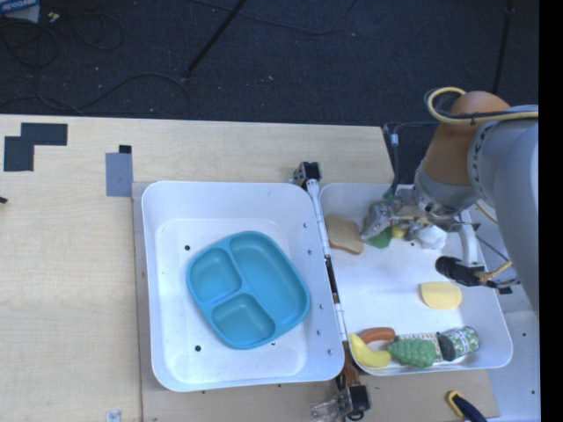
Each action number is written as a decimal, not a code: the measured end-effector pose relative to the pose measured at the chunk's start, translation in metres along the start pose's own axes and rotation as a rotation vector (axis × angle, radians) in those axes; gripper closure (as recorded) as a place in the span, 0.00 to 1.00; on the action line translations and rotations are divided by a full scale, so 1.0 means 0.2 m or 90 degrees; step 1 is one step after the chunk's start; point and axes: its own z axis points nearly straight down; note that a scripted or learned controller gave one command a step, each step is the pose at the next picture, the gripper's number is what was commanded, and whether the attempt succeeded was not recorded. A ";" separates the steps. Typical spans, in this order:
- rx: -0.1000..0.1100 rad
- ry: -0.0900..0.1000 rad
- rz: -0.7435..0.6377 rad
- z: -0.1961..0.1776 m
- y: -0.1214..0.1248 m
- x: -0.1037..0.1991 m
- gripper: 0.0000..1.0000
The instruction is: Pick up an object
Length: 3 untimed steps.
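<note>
From above, the gripper (393, 222) sits low over the far side of the right bin (400, 288), its tips buried among a small green piece (378, 238) and a white and yellow clutter; how wide it stands I cannot tell. Just left lies a tan bread slice (344, 235), flat, its long axis running toward the bin's near right. The left bin (167, 236) holds a blue divided plate (247, 288).

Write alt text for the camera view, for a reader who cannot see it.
A grey robot arm reaches from the right, its claw low over the right bin beside a tan slice and a green item. More toy food lines that bin's near edge. The left bin holds a blue divided plate.
</note>
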 end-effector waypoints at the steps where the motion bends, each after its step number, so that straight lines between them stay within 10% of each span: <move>1: 0.007 0.002 -0.002 -0.03 -0.01 0.00 1.00; 2: 0.003 0.000 0.000 -0.49 0.00 0.41 1.00; 3: 0.005 0.000 0.002 -0.30 -0.01 0.18 1.00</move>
